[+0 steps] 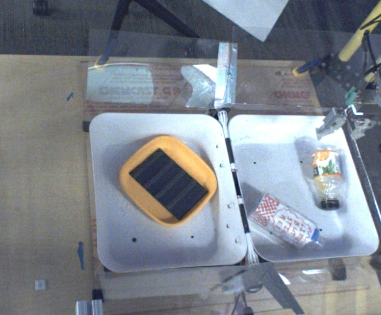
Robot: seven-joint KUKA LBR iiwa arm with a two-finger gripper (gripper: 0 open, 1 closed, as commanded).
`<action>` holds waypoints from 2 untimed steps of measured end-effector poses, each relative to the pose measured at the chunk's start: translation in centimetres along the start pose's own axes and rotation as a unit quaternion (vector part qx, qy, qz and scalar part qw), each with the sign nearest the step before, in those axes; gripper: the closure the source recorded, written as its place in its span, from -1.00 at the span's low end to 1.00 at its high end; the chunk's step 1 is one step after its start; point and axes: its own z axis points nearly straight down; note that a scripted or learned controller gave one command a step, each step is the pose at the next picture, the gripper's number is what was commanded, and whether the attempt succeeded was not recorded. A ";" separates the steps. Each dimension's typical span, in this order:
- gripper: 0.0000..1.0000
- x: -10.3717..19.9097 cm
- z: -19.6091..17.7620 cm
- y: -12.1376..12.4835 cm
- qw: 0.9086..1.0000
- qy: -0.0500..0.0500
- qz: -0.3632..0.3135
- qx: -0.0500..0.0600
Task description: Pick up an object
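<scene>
In the right bin lies a small clear bottle with an orange label and a black cap, cap toward the front. A red-and-white patterned packet rests flat near that bin's front. A yellow dish with a dark ridged insert sits in the left bin. My gripper hangs over the right bin's back right corner, just behind the bottle and apart from it. It is open with nothing between its fingers.
A divider rim separates the two bins. Clear plastic panels and a metal bracket stand behind the bins. Cables and a yellow tube crowd the upper right near the arm.
</scene>
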 end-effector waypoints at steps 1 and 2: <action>-1.00 0.0 13.7 -1.0 1.000 -0.001 -0.004 -0.002; -1.00 -0.2 16.3 -4.4 0.998 0.000 -0.063 -0.004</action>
